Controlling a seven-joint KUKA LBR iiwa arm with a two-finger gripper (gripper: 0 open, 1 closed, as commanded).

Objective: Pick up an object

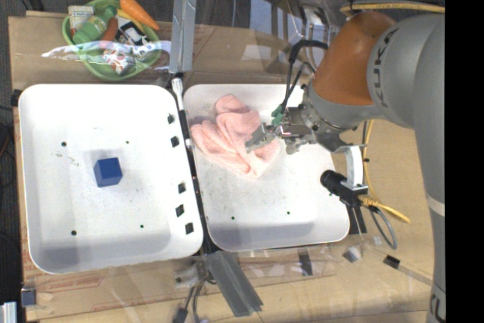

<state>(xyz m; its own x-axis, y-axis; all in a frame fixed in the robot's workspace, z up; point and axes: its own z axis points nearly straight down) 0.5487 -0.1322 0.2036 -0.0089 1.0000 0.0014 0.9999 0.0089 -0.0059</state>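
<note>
Toward the bench's far left corner sits a green bowl [113, 49] heaped with toy food, an orange carrot [138, 10] on top. The left bin [45, 163] carries one blue cube [108, 171], left of its middle and well apart from every wall. Past the divider, in the right bin [302, 215], a crumpled pink cloth [227, 132] lies in the far left part, close to the divider. My gripper [265, 135] is down at the cloth's right edge, touching the folds; I cannot tell how my fingers stand, for the fabric hides their tips. My grey arm [401, 72] with its orange band crosses the bin's right edge.
</note>
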